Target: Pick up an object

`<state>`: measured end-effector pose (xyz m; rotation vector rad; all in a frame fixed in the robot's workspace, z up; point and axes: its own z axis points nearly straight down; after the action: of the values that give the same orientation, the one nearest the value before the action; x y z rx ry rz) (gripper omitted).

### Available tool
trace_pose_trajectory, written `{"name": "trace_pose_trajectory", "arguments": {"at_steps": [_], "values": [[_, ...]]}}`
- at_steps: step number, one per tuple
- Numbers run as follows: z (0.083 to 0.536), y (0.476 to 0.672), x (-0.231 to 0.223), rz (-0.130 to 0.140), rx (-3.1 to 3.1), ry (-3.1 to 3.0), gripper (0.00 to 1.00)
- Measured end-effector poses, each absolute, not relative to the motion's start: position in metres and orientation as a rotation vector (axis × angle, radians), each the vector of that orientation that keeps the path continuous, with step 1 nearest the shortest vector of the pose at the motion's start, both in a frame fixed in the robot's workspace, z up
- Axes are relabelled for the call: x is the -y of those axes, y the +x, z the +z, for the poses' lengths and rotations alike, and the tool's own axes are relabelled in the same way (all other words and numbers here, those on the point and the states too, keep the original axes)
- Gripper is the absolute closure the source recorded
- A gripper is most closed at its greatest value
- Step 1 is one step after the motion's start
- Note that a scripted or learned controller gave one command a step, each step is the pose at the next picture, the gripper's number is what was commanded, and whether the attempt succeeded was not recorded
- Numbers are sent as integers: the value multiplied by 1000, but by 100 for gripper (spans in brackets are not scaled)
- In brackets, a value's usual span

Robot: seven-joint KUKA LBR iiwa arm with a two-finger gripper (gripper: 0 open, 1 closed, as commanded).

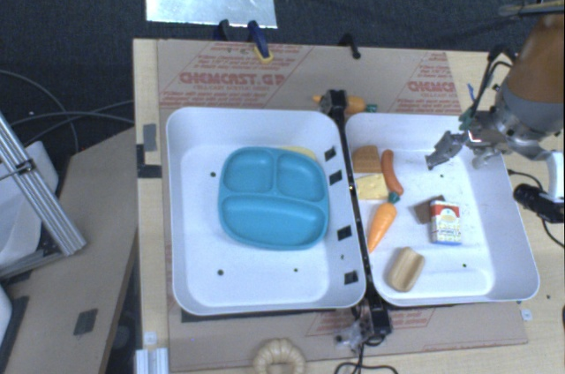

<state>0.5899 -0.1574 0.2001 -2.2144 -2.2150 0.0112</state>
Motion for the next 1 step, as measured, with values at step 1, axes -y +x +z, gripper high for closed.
{"name": "trace_pose_trajectory", "arguments": {"at_steps": [1], "values": [[208,593,157,-1,2226,-2219,0]]}}
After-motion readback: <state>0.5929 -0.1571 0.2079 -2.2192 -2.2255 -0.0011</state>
